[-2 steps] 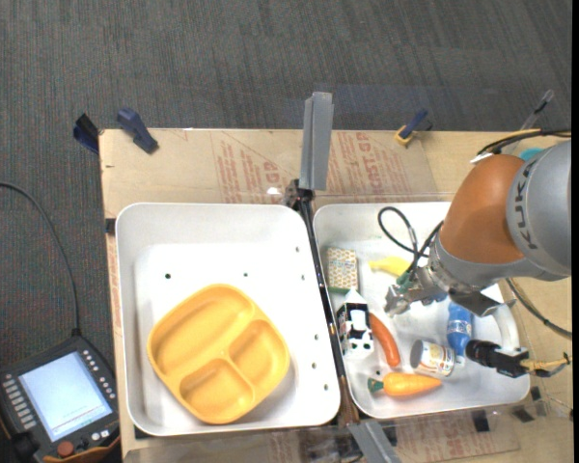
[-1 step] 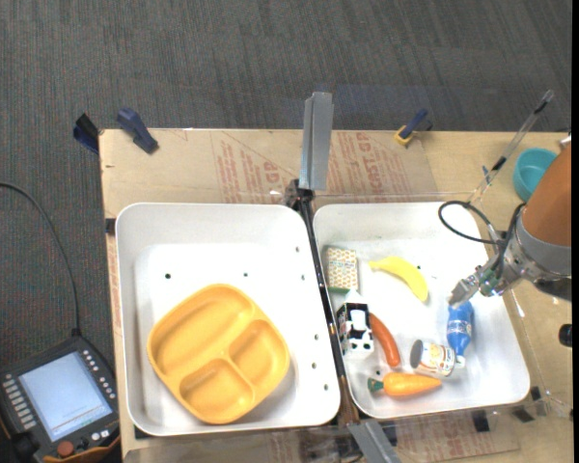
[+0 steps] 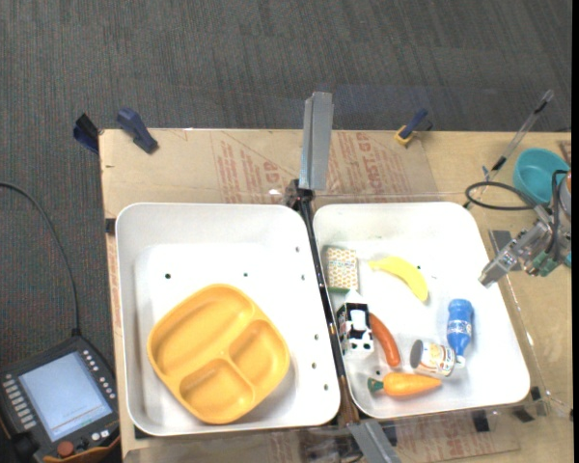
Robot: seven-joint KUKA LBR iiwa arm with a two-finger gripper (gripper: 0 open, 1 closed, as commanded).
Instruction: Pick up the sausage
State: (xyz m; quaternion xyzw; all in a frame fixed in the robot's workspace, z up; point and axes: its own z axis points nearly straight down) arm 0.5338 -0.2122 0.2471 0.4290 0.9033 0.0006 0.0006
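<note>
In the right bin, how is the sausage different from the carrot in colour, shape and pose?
The sausage is reddish-brown all over; the carrot is orange with a green top. The sausage is slim and even, the carrot tapers to a point. The sausage lies diagonally, the carrot almost level. Both lie in the right bin.

A robotics lab is indicated. A desk (image 3: 222, 167) faced with taped cardboard is set on grey office carpet (image 3: 270, 46), blue clamps (image 3: 135, 128) are fixed along its far edge, and a teach pendant (image 3: 53, 398) with a cable is placed on the floor, far left of the hand (image 3: 511, 258).
</note>
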